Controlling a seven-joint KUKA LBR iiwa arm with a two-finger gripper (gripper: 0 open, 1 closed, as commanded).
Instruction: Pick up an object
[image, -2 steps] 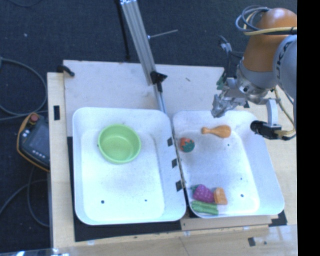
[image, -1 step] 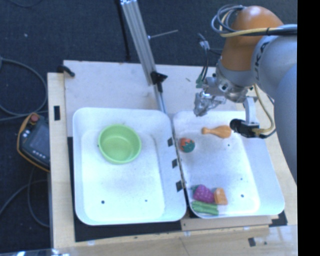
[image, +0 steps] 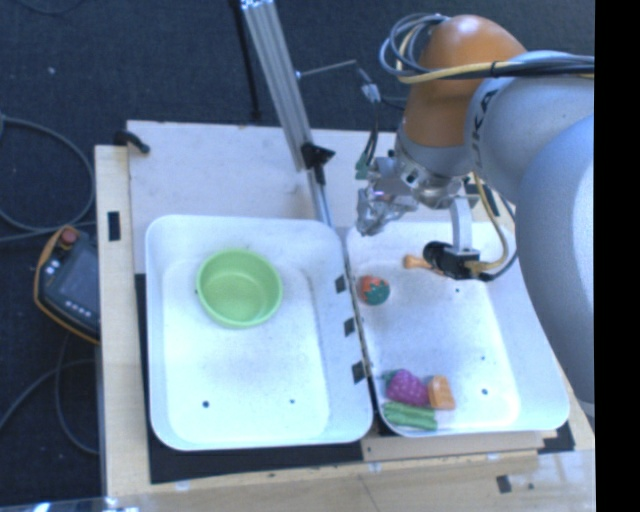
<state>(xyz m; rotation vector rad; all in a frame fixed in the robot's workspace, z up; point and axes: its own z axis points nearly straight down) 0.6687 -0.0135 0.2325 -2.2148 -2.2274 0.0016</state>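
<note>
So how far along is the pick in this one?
Nothing looks picked yet. The gripper sits above the far-left corner of the right bin, near the small red-and-green toy. The purple toy, orange piece and green piece lie at the near edge. The grasp and lift remain.

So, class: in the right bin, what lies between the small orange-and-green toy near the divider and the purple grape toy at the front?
Nothing: the camera view shows bare white bin floor between the orange-and-green toy and the purple grape toy.

No text, label, brand or number is legible anywhere on the bench, bins or arm.
</note>
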